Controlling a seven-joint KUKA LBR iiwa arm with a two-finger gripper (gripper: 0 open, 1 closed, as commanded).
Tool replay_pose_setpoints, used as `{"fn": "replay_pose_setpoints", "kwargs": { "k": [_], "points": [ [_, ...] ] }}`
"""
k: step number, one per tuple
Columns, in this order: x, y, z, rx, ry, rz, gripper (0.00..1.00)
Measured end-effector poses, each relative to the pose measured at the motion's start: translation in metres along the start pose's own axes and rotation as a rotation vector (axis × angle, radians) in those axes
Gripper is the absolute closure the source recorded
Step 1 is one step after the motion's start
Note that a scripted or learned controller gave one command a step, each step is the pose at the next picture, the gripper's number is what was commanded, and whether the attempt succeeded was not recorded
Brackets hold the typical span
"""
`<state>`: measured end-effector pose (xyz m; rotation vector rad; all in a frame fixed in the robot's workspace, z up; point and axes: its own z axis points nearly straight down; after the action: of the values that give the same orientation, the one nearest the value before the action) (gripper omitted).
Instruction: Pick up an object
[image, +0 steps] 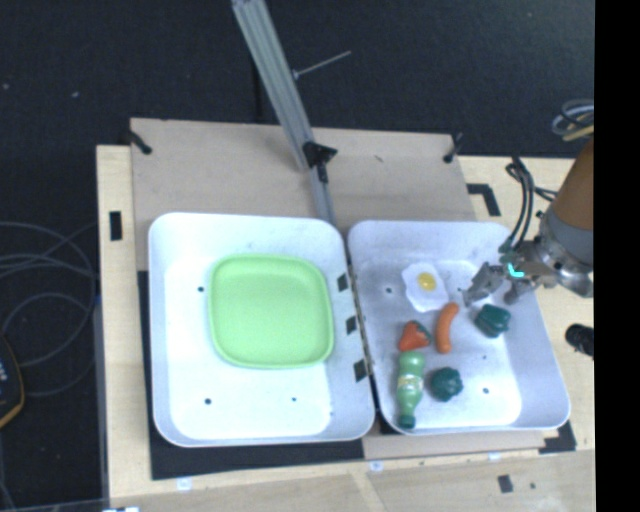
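The bench (240, 480) carries two shallow white bins side by side. The left bin (180, 400) holds a light green square plate (270, 310) with rounded corners, lying flat near the bin's middle. The right bin (530, 390) holds all the small toy foods, so any candidate for picking lies there.

Largest of them is a green bottle-like piece (409, 385) with a paler band, lying lengthwise near the bin's left front corner. Touching its upper end is a short orange-red piece (412, 336), perhaps a carrot tip. Just right of that lies an orange sausage-shaped piece (446, 327), tilted a little off upright in the view. Above both sits a fried egg (424, 284) — white with a yellow yolk. A dark green lumpy piece (444, 383) lies just beside the bottle's right side, and another dark green piece (492, 320) lies further right, near the sausage.

The arm enters from the right, and its end effector (495, 288) hangs over the right bin, just above that second dark green piece. Its two fingers (478, 286) look spread apart — nothing sits between them, and whether they touch the green piece cannot be told.
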<state>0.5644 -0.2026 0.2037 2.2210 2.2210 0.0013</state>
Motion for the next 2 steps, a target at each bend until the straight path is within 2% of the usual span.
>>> {"fn": "replay_pose_setpoints", "kwargs": {
  "k": [1, 2],
  "points": [
    [0.0, 0.0, 0.0, 0.0, 0.0, 0.0, 0.0],
    [0.003, -0.006, 0.061, 0.006, 0.0, 0.0, 0.0]
  ]
}}
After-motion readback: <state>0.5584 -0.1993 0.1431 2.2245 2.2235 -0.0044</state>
